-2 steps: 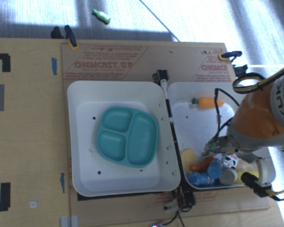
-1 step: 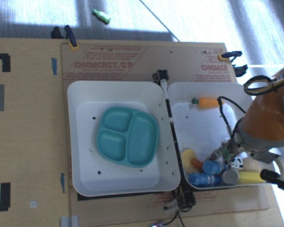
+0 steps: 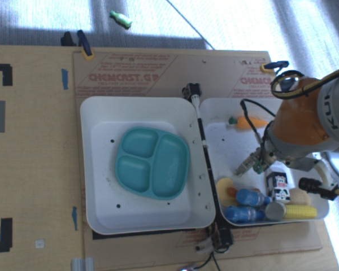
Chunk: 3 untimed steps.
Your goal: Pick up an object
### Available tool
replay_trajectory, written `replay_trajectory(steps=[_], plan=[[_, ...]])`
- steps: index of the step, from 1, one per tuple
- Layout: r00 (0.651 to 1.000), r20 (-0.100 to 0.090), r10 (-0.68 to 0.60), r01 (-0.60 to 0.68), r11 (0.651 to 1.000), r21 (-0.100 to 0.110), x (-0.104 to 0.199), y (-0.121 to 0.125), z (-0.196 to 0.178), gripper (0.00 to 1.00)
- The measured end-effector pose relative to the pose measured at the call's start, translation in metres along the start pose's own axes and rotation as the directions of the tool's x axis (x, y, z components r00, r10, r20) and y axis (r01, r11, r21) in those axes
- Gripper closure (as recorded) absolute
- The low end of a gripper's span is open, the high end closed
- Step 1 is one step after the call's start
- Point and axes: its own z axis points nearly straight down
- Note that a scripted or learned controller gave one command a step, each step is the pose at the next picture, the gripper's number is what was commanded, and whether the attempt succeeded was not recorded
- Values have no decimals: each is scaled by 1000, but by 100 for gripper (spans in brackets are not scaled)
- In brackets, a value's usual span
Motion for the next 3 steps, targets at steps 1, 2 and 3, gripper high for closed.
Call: replay_trajectory(steps=[1,2,3], plan=[[894,2,-448,448,894,2,-91,-29,1,100],[894,0,-449,449,894,1,-90,-29,2,0],[726,-4,-688,688,726,0,-56,-45,1,0]])
